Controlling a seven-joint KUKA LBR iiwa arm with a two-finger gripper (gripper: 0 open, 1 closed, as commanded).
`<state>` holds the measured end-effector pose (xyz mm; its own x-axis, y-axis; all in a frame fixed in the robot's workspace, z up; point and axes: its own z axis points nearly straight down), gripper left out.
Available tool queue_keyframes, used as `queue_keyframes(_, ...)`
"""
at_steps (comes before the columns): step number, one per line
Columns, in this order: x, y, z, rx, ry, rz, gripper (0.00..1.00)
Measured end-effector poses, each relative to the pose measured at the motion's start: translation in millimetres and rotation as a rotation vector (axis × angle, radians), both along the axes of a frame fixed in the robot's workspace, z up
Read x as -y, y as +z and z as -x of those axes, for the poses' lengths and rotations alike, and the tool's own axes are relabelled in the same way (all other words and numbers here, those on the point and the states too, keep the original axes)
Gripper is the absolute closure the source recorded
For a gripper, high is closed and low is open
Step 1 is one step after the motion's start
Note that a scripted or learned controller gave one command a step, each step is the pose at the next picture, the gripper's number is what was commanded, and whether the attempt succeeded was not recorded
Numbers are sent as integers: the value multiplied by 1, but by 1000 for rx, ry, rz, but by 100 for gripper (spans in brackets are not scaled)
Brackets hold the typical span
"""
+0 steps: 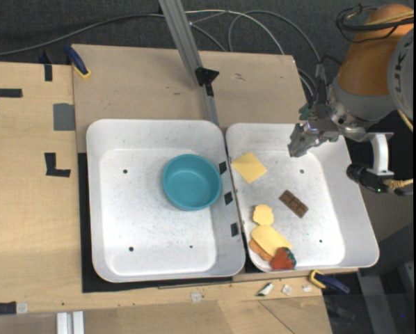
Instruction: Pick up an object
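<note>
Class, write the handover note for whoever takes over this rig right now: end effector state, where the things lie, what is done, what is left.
End effector: above the right bin's far part, holding nothing visible; finger state unclear.
Right bin: yellow square, brown bar, yellow pieces and a red piece near the front.
Left bin: blue bowl.
Done: nothing picked.
Left: choose a thing, descend, grasp, lift.

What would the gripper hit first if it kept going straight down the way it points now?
Probably the bare floor of the right bin: the gripper hangs over its upper part, apart from the yellow square and brown bar. Depth is uncertain.
</note>
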<state>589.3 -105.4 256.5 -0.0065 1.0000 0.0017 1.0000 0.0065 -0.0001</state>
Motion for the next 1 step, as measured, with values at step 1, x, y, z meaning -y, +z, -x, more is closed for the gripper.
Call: queue_keyframes(1, -51, -16, 0, -2, 0, 0, 100)
